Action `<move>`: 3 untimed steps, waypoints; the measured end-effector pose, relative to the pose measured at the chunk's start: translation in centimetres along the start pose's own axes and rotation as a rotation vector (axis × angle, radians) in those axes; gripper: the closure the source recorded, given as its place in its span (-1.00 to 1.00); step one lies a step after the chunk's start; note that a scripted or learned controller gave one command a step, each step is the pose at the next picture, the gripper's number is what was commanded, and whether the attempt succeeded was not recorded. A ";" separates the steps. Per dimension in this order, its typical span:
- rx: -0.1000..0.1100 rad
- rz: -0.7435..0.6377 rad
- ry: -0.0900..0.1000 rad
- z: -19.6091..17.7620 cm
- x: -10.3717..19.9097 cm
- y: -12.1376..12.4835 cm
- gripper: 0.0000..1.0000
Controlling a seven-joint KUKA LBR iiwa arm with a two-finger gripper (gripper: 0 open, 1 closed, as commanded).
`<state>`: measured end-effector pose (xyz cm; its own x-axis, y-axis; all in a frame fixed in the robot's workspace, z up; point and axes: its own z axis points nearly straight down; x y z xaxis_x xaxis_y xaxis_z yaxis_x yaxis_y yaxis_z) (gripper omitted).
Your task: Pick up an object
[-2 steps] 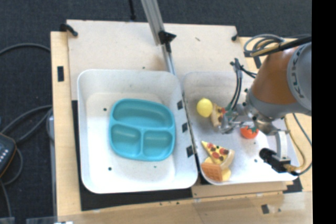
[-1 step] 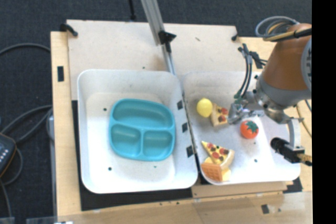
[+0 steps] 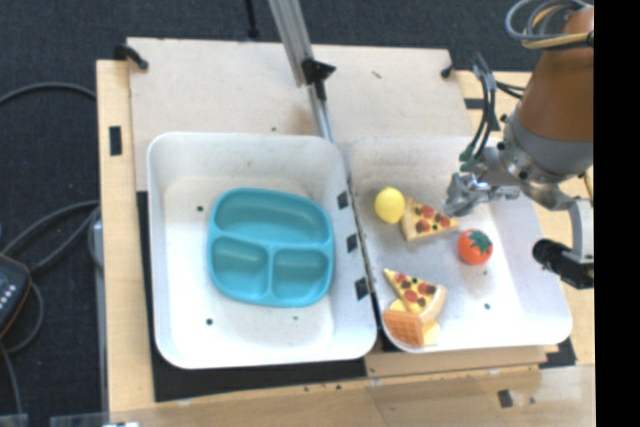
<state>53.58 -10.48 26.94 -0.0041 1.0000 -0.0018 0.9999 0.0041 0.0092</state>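
Bins: two, side by side; left bin (image 3: 165, 215), right bin (image 3: 520, 310).
Plate (image 3: 270, 246): one, far left of the claw (image 3: 462, 194).
Pizza slices: two; one (image 3: 428, 221) just below-left of it, another (image 3: 414, 305) farther below.
Lemon (image 3: 390, 205): one, to its left.
Tomato (image 3: 475, 246): one, just below it.

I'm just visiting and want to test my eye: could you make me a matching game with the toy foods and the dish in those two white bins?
Things:
1. blue divided plate
2. yellow lemon
3. red tomato
4. pizza slice with thick crust

Places:
A. at the right bin's near edge
B. alone in the left bin
C. right of the upper pizza slice
D. left of the upper pizza slice, near the divider

Pairs: 1-B, 2-D, 3-C, 4-A
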 end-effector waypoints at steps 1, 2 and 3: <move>0.005 0.000 0.001 -2.0 -0.1 0.1 1.00; 0.008 -0.002 0.001 -1.4 4.3 2.1 1.00; 0.008 -0.003 0.002 -0.4 9.1 4.0 1.00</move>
<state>57.57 -1.34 27.32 -0.0066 1.0000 -0.0002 1.0000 0.0066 0.0010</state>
